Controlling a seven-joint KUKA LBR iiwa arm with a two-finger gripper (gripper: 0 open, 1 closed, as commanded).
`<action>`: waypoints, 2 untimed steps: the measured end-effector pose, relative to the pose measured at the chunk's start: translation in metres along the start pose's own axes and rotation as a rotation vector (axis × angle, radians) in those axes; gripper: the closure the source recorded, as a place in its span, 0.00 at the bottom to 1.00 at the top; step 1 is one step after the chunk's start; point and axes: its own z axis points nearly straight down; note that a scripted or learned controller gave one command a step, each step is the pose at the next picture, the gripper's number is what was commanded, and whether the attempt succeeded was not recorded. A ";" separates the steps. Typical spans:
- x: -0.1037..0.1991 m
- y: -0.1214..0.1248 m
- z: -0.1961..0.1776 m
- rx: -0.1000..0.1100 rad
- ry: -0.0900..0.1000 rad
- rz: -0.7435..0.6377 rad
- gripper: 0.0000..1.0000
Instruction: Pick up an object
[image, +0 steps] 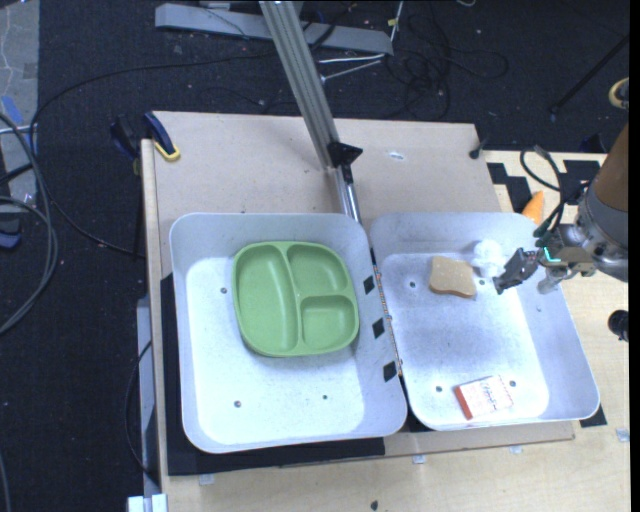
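Note:
A tan, bread-like piece (453, 277) lies in the upper part of the right bin (560, 330). Just right of it sits a small white object (487, 252). A red and white box (485, 397) rests near the bin's front edge. My gripper (528, 277) hangs over the right bin's upper right area, a short way right of the tan piece and the white object. Its fingers (511, 272) stand apart with nothing between them.
The left bin (200, 400) holds a green divided plate (296, 298). A metal pole (310, 90) slants across the back of the bench down to the gap between the bins. An orange item (533, 205) lies behind the right bin.

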 end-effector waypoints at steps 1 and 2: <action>0.000 0.001 -0.001 -0.002 0.000 0.000 0.00; -0.006 -0.004 0.060 0.004 0.001 0.002 0.00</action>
